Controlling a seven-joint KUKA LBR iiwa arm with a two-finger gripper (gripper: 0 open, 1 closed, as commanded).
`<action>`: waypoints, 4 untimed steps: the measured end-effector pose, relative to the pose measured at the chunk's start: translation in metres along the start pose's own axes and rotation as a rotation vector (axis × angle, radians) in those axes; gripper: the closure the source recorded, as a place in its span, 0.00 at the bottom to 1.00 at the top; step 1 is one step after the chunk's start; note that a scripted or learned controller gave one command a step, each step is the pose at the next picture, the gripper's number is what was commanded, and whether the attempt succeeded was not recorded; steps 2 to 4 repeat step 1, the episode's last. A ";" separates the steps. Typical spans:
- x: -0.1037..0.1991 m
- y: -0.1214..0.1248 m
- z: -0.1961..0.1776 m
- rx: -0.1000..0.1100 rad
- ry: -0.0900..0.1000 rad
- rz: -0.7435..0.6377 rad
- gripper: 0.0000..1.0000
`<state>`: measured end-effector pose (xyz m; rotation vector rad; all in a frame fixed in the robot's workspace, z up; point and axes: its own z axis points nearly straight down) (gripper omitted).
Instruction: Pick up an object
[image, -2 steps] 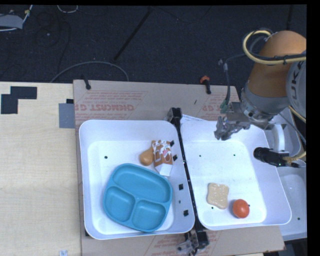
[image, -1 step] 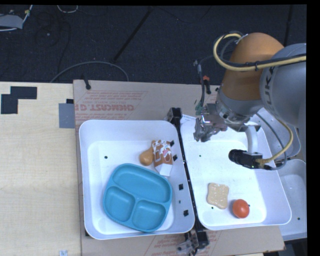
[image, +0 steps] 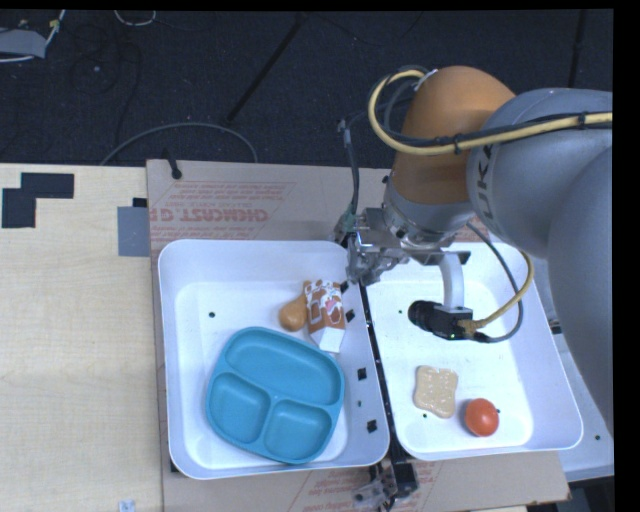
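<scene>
My gripper (image: 362, 264) hangs under the grey arm and its orange band, over the back end of the wall between the two bins. Just below and left of it, in the left bin (image: 185, 300), a small brown-and-white patterned carton (image: 324, 305) stands beside a little orange-brown piece (image: 292, 314). A blue divided plate (image: 272, 393) lies at the front of that bin. In the right bin (image: 545, 400) lie a slice of bread (image: 436, 390) and a red tomato (image: 481, 417). I see nothing held in the gripper.
A black fitting (image: 438, 318) on a yellow-black cable hangs from the arm over the middle of the right bin. The bins sit on cardboard (image: 240, 205) over a pale wooden bench (image: 70, 350). Dark floor with cables lies behind.
</scene>
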<state>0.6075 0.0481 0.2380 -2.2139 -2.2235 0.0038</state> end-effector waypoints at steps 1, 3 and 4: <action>0.050 0.017 -0.002 -0.003 0.000 -0.001 1.00; 0.050 0.017 -0.002 -0.003 0.000 -0.001 1.00; 0.050 0.017 -0.002 -0.003 0.000 -0.001 1.00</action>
